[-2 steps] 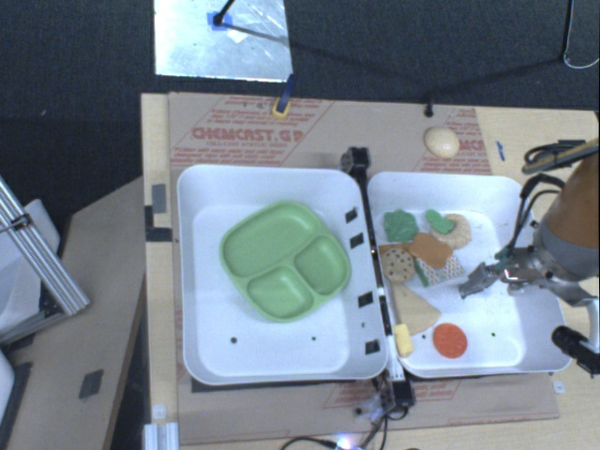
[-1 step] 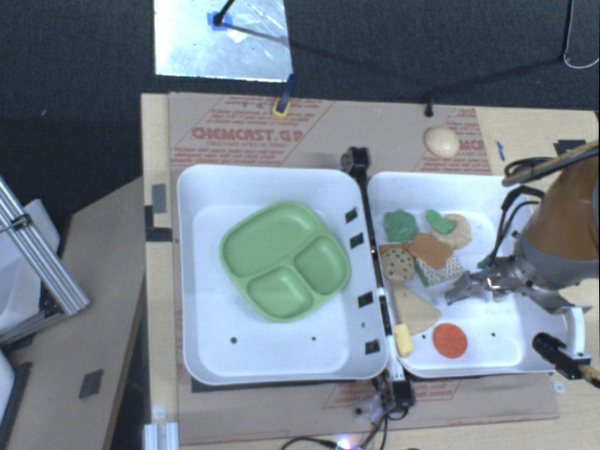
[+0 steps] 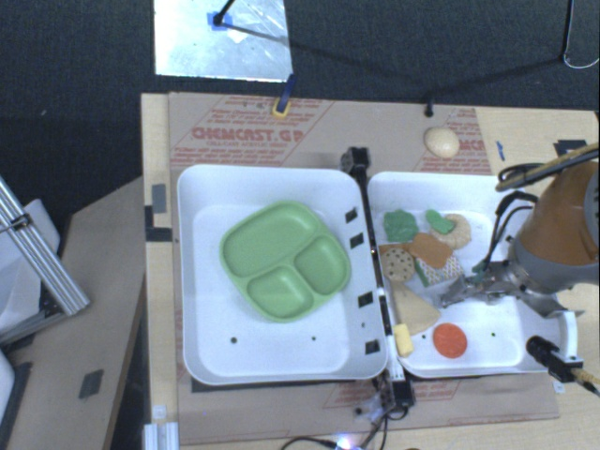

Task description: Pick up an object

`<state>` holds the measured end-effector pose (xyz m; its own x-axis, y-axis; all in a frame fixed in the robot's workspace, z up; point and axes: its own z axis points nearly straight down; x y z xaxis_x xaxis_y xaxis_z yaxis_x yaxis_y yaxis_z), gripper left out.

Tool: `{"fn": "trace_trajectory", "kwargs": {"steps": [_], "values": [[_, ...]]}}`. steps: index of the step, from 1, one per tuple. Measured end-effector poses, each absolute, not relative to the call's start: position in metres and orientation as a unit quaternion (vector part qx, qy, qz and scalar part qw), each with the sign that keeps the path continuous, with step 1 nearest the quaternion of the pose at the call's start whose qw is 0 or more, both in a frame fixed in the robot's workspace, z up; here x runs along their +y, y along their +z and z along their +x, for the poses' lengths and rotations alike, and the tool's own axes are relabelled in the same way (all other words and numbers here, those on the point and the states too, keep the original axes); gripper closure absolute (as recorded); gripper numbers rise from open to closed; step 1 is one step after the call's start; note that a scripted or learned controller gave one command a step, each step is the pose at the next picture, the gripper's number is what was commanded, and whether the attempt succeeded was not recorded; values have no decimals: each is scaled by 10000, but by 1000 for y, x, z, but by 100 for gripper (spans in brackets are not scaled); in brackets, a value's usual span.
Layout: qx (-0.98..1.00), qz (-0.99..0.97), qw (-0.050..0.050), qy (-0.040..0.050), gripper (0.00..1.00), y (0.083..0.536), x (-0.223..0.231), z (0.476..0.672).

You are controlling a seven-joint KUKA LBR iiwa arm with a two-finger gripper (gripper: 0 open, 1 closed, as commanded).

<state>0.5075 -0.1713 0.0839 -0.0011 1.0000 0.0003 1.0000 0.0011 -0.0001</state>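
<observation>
The right bin (image 3: 487,354) holds a pile of small toy foods: two green pieces (image 3: 401,223), a tan cookie-like disc (image 3: 397,262), an orange-brown piece (image 3: 432,248), a pale wedge (image 3: 415,309), a yellow piece (image 3: 403,338) and a red-orange disc (image 3: 450,341). My gripper (image 3: 457,292) reaches in from the right, low over the bin floor, beside the pile's right side and above the red-orange disc. Nothing shows clearly between its fingers. The arm's orange band (image 3: 567,223) sits at the bin's right edge.
The left bin (image 3: 202,345) holds a light green divided plate (image 3: 284,261). A beige ball (image 3: 442,142) lies on the cardboard behind the right bin. A black divider with clips (image 3: 367,251) runs between the bins. A foil sheet (image 3: 225,28) lies at the back.
</observation>
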Motion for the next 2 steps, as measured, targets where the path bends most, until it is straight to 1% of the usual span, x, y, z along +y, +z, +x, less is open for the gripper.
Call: {"fn": "trace_trajectory", "kwargs": {"steps": [1,2], "values": [[-7073,-7069,-12,-8,100,95,-172,508],[-7072,-7071,-21,-10,100,148,-172,499]]}}
